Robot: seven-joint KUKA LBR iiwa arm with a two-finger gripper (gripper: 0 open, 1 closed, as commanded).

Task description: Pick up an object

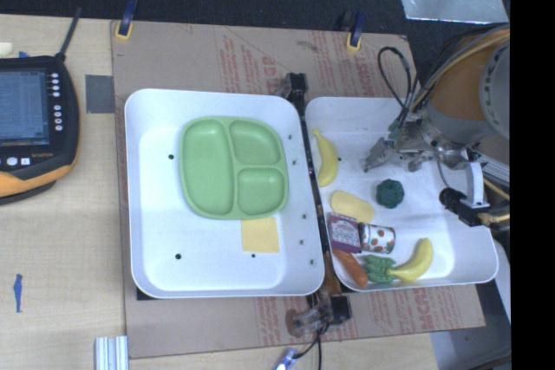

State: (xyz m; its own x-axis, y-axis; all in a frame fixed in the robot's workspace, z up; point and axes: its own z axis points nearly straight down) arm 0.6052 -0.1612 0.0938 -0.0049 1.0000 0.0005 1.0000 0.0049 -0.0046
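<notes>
The right bin (pixel 451 269) carries every likely pick, and the jaws (pixel 381 157) hang low over its upper part, spread apart with nothing between them. The banana (pixel 327 159) just beside them curves against the bin wall, so a close there may strike the rim. The green ball (pixel 390 192), just below them, could roll off a pinch. Farther below, the crowded can (pixel 376 237) and carrot (pixel 350 264) invite a double grab.
</notes>
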